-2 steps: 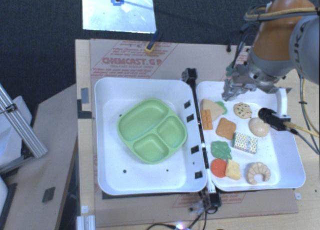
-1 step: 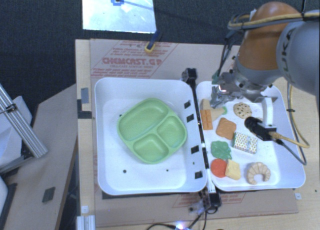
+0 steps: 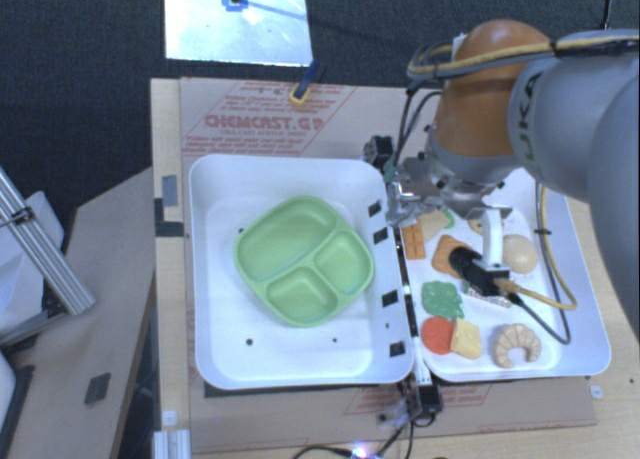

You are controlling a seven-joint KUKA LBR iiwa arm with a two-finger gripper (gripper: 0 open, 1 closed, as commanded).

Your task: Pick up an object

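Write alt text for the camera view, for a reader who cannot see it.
The grey robot arm with an orange band hangs over the right white bin, which holds small toy foods. The left white bin holds a green three-compartment plastic plate.

The pale wooden desk bears a printed cardboard sheet spreading beneath the end effector, with one white bin on it just left of the end effector in view, a second bin under and right of it, and a small dark square far off lower left.
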